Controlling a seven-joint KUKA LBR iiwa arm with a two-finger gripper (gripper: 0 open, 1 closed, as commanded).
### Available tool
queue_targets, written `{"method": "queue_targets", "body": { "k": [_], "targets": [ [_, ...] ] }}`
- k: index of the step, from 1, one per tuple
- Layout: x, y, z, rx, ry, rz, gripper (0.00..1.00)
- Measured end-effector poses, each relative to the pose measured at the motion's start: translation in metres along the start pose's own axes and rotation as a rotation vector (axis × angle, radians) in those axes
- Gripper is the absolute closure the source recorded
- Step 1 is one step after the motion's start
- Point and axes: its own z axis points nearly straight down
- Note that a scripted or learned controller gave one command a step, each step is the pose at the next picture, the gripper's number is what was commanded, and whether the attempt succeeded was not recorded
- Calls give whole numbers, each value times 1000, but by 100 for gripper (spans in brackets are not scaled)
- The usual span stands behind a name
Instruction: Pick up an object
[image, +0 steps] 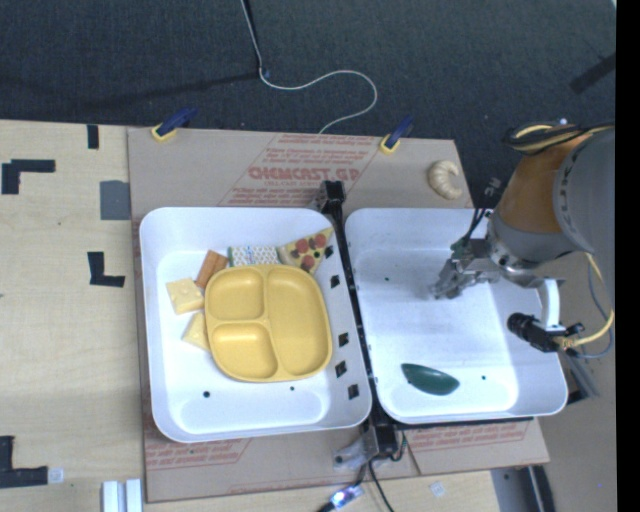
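The left bin (170, 395) holds a yellow divided plate (268, 322). Around its upper left edge lie a pale cheese-like block (184, 295), an orange-brown piece (210, 267), a patterned item (251, 256) and a pizza-slice toy (310, 248). In the right bin (400, 310) a dark green flat object (431, 379) rests near the front wall. My gripper (447, 285) hangs low over the right bin's upper middle, well above the green object in the view, with nothing visible between its fingers.
The grey arm with its orange band (530, 190) reaches in from the right over the right bin's rim. A beige lump (447, 178) lies on the cardboard behind the right bin. A black divider (345, 300) with clips runs between the bins.
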Motion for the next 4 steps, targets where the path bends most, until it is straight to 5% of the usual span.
{"method": "queue_targets", "body": {
  "k": [2, 3, 4],
  "targets": [
    [4, 1, -105, -8, -2, 0, 100],
    [5, 2, -122, -4, 0, 1, 100],
    [40, -33, -113, 2, 0, 0, 100]
  ]
}}
